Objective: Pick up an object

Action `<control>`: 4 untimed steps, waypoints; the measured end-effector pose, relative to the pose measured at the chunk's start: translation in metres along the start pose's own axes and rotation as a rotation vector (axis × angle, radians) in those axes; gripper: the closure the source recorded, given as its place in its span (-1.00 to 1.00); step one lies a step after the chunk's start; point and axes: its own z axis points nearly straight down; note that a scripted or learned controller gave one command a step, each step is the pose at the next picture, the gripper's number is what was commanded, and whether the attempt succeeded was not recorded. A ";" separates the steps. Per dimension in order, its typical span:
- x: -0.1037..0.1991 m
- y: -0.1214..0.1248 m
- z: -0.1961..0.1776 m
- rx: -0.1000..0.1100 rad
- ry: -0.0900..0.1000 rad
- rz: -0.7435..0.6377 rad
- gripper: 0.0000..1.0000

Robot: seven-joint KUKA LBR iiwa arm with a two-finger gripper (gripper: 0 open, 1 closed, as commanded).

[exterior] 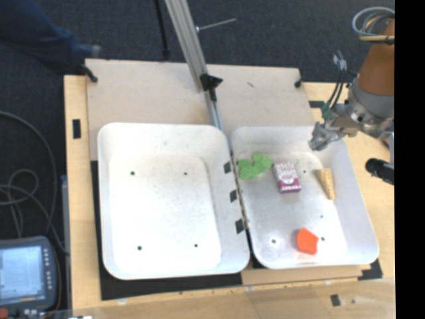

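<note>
Two shallow white bins sat side by side on the tabletop [279, 82], seen from the fixed camera above at a slant. At 9 o'clock from the middle of the picture lay the left bin [166, 198], its floor showing a few small dark dots. The right bin [352, 224] lay at 3 o'clock of it, the two rims almost touching along a dark seam between them.

Four small things rested in the right bin, all apart from one another. A green object [254, 167] lay near the bin's 10 o'clock corner, close to the seam. Just at 3 o'clock of it was a small purple and white box [287, 177], lying flat. Farther toward 3 o'clock, near the bin's right wall, lay a tan wedge-shaped piece [326, 182], its long side running roughly from 12 to 6 o'clock. An orange block [306, 240] sat toward the bin's 6 o'clock edge, well apart from the others.

The grey arm with its orange band [378, 72] reached in from 3 o'clock. Its hand [319, 141] hung over the right bin's 1 o'clock corner, above and apart from the tan piece and the box. Nothing could be seen between its fingers, and whether they were spread or pressed together could not be told.

A slanted metal pole [189, 38] rose at 12 o'clock, and a screen [23, 271] sat at 8 o'clock.
</note>
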 end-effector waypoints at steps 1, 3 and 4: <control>-0.001 0.000 -0.044 0.002 0.001 0.000 1.00; 0.095 -0.010 -0.042 0.007 0.004 -0.003 1.00; 0.145 -0.011 -0.046 0.008 0.005 -0.003 1.00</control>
